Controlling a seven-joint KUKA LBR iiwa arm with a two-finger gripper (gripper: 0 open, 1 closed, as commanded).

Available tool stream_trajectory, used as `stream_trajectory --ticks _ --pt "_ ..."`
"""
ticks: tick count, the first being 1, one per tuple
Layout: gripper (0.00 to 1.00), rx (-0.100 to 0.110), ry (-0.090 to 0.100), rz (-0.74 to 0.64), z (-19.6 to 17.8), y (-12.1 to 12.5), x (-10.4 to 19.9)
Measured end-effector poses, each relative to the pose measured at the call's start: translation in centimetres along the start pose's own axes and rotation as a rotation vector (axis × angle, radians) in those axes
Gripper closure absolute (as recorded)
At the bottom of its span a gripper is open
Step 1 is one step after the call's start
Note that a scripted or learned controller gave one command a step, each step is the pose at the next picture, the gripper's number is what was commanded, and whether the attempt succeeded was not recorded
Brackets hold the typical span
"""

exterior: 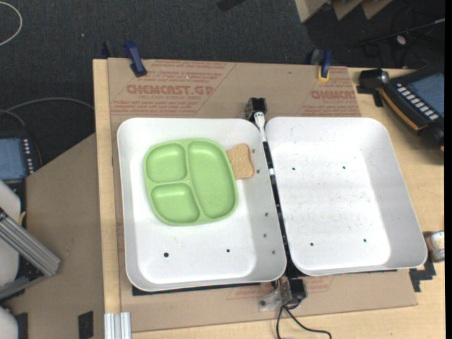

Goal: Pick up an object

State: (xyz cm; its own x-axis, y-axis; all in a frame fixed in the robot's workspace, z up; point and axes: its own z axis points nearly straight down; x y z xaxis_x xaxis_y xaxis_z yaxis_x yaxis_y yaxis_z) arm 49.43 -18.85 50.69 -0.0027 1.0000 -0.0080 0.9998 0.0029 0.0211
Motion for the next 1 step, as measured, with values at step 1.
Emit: stream_trajectory --ticks 1 --pt "1.00 0.030 0.012 0.001 9.50 -1.78 3.27"
